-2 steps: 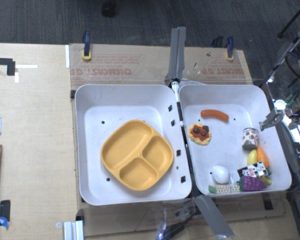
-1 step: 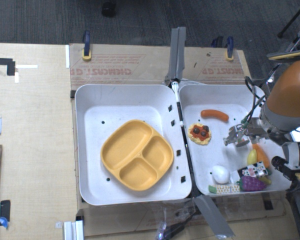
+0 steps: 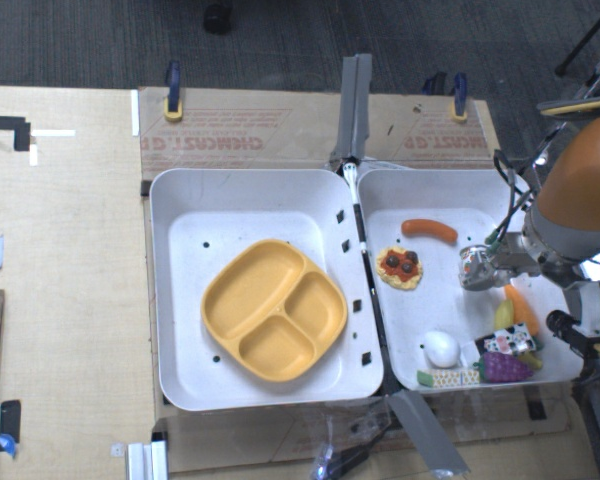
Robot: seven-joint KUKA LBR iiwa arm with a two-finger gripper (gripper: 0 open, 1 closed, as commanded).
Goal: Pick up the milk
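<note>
Holding one divided yellow plate [image 3: 274, 311]: left bin [image 3: 170, 268]; two bins total.

Two bins are set side by side on the bench [image 3: 70, 268]. In the left bin [image 3: 180, 208] a divided plate [image 3: 273, 311] is placed near the middle. In the right bin [image 3: 380, 363], a sausage [image 3: 430, 230] is found toward the back, a small pizza [image 3: 400, 267] just before it, an egg [image 3: 440, 348] near the front, and a milk carton [image 3: 507, 344] to the egg's right. The gripper [image 3: 474, 268] is positioned right of the pizza, behind the carton.
</note>
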